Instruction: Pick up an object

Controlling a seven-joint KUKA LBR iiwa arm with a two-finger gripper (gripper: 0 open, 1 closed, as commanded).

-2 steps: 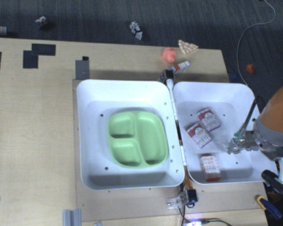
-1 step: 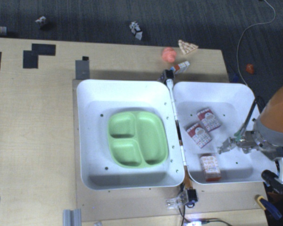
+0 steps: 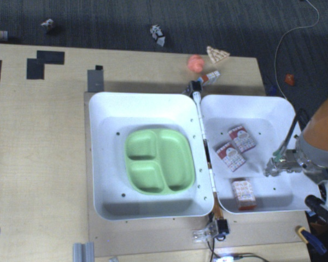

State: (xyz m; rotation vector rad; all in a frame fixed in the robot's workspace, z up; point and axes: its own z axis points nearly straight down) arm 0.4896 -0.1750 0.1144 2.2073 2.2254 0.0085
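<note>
The right bin holds three small red-and-white packets: one near the middle, a second just below and left of it, and a third close to the front wall. My gripper hangs over the right part of this bin, to the right of the packets and apart from them. Nothing shows between its fingertips. In the left bin lies a green divided tray.
On the bench behind the bins lie an orange ball, a pizza-slice toy and a small tube. Cables and clips sit at the front between the bins. A thin cable loops over the floor at the right.
</note>
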